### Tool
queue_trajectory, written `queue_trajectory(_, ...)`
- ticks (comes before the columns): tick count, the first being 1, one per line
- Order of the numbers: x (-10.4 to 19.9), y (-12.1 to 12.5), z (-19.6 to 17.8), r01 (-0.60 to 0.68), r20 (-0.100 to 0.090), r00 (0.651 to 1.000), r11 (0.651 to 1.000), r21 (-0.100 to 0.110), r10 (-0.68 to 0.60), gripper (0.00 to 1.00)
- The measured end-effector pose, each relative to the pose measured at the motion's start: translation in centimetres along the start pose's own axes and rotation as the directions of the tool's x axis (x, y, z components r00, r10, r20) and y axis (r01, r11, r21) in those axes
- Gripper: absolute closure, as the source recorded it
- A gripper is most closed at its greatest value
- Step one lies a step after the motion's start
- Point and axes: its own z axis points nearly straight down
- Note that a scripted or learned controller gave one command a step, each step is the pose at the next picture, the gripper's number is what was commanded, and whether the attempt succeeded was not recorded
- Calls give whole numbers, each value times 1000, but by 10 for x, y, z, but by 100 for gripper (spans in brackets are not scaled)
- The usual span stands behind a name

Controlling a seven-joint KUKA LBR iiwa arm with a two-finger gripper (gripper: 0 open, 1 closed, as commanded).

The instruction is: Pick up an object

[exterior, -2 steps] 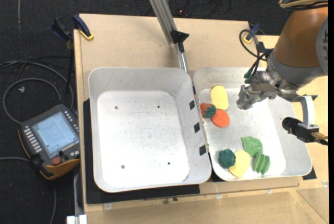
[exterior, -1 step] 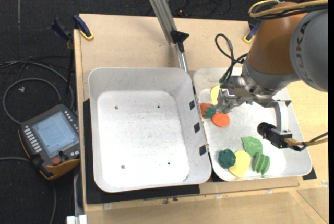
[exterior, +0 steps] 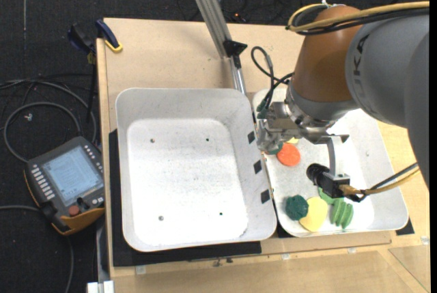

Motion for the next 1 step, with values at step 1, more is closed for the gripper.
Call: queue_trajectory(1,53,-15,-13,1,0,1000,1000,-3,-1,100)
